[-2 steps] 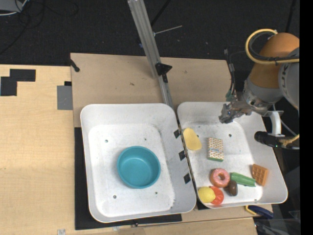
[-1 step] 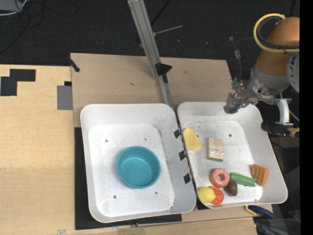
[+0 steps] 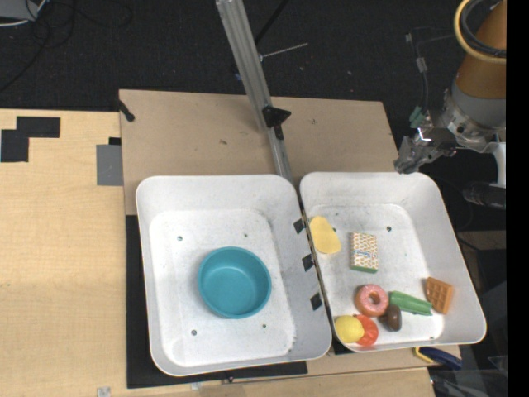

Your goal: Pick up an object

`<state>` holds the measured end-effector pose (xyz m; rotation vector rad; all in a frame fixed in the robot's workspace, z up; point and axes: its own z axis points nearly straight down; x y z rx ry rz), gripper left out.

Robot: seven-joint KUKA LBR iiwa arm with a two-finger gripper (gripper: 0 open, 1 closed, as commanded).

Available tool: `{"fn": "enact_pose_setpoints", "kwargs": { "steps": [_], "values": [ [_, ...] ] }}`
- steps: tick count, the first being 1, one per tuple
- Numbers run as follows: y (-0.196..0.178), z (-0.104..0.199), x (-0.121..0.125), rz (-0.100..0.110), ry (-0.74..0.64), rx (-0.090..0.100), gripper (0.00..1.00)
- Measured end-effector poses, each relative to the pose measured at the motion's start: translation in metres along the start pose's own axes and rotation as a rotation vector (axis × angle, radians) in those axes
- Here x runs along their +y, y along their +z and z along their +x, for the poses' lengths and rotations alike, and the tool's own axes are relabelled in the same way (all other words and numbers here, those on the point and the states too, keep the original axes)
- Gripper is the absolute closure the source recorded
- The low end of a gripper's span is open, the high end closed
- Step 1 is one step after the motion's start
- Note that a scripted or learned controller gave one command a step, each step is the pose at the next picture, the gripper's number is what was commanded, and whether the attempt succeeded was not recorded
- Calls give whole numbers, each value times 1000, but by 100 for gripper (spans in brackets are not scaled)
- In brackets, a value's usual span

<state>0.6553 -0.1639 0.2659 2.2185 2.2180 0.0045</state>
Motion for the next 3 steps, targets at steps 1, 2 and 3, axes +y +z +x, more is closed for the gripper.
{"fn": "enact_pose_setpoints", "kwargs": {
  "steps": [1,2,3],
  "values": [
    [-17,-1,0,4,0,1,100],
    [-6,56,-9,6,-4,2,100],
    [11,106,-34,7,-3,2,100]
  ]
}}
